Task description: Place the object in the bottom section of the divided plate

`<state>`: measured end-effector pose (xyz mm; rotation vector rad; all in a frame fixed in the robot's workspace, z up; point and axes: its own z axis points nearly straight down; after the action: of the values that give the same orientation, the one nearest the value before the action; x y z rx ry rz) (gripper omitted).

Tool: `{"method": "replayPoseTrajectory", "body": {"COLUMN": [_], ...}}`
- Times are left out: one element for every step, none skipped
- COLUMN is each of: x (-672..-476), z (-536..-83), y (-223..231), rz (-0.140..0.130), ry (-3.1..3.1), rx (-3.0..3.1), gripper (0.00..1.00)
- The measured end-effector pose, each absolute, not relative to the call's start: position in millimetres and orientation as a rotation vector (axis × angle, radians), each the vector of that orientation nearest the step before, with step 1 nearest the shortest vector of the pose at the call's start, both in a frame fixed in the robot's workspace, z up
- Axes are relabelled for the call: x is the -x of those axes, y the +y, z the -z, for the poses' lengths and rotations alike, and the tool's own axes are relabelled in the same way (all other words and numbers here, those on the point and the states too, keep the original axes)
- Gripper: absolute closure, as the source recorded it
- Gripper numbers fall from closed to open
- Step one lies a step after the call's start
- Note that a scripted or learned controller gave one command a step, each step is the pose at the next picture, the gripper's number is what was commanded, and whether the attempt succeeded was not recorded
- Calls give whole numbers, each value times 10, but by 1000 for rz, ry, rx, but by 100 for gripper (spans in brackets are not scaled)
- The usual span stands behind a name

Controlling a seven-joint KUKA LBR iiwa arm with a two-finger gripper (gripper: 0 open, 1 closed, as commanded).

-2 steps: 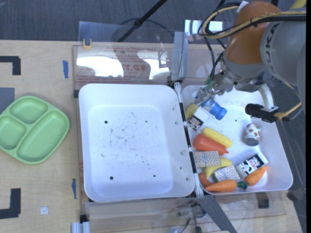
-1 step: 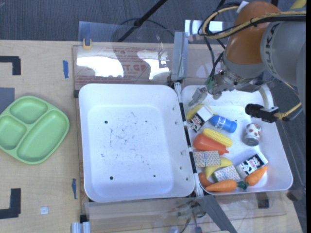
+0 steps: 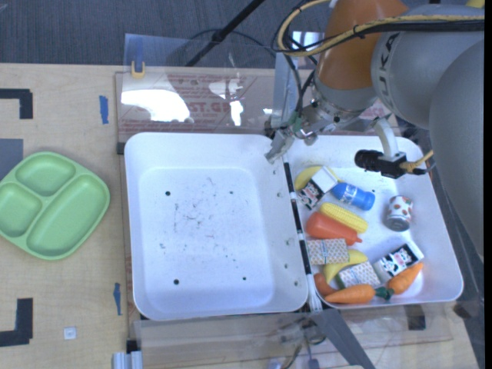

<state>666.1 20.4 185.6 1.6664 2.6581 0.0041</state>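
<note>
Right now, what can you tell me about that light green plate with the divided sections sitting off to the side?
The light green divided plate looks like smooth moulded plastic, with rounded corners and raised ridges splitting it into three compartments: two small ones along its upper side and one long one below. It lies flat and turned at a slant on the wooden bench top, left of the two white bins and apart from them. Nothing lies in it.

Green divided plate (image 3: 52,204), white bins (image 3: 138,206), orange carrot (image 3: 354,294), blue-capped bottle (image 3: 352,196), yellow corn (image 3: 344,217)

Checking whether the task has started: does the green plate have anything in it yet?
Empty. The plate sits on the bench left of the bins, and all three sections show bare green.
</note>
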Motion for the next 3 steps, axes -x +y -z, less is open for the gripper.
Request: {"method": "replayPoseTrajectory", "body": {"x": [-6674, -6672, -6672], "z": [-1856, -1856, -1856], "y": [-113, 519, 505], "rz": [-4, -5, -5], "ry": [2624, 2625, 2620], "rx": [-1719, -1718, -1726], "gripper": [0, 0, 0]}}
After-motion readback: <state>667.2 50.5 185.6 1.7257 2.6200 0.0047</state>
